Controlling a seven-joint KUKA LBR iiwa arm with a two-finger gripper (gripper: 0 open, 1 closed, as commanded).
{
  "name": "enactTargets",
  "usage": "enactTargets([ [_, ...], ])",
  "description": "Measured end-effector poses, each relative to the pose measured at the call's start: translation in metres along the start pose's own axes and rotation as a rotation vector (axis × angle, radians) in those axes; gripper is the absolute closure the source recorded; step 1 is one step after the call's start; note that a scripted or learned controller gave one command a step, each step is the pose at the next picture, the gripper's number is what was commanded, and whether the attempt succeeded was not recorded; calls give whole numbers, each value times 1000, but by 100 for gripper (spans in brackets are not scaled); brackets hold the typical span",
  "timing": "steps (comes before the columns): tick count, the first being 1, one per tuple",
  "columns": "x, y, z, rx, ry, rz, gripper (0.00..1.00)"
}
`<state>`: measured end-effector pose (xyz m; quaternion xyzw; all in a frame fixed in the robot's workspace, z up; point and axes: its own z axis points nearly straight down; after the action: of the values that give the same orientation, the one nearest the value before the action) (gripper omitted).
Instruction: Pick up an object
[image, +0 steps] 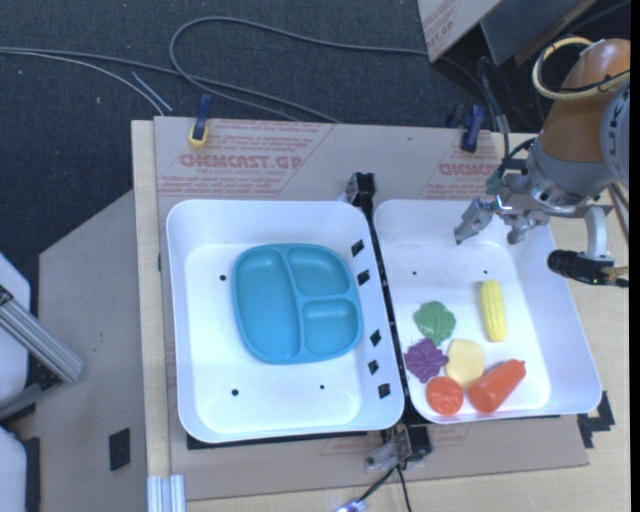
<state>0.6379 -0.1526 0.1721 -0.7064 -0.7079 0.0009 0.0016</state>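
A: Why was the gripper (492, 229) parked over the right bin's (572, 330) far end?

B: Probably lining up a pick; its fingers stood spread, holding nothing. The corn (492, 309) lay nearest, with lettuce (434, 320), grapes (425, 359), tomato (445, 396) and carrot (497, 385) bunched at the near end.

A: And the surroundings?

B: A blue plate (296, 301) in the left bin (190, 330), cardboard-covered bench (260, 150), cables (230, 40) on dark carpet

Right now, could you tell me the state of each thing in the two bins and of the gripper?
Gripper: open, holding nothing, above the right bin's far end.
Blue divided plate: flat in the left bin, nothing on it.
Corn: lying loose in the right bin.
Green toy, purple toy, yellow toy, tomato, carrot: clustered, ungrasped.
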Motion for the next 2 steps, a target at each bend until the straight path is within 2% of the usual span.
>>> enactTargets([
  [1, 6, 2, 61, 1, 1, -1, 0],
  [2, 6, 2, 88, 0, 0, 0, 0],
])
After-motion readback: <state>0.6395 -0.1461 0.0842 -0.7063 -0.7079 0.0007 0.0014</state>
